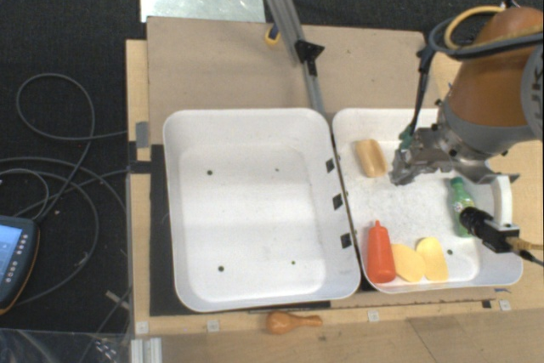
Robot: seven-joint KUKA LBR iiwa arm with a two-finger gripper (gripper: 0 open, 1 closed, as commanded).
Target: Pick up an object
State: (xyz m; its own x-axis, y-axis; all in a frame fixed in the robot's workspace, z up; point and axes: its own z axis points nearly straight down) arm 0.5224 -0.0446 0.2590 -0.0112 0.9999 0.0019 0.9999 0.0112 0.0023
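Nothing is lifted yet, I judge: my gripper hovers low in the right bin, its grip state unreadable, just beside the bread roll; grasping and raising remain.

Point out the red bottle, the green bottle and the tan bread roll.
red bottle [380, 252], camera view, middle of its body.
green bottle [461, 195], camera view, upper body, beside the arm.
tan bread roll [370, 157], camera view, its centre.

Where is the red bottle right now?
The red bottle lies in the right bin, near its front left corner, just left of two yellow pieces.
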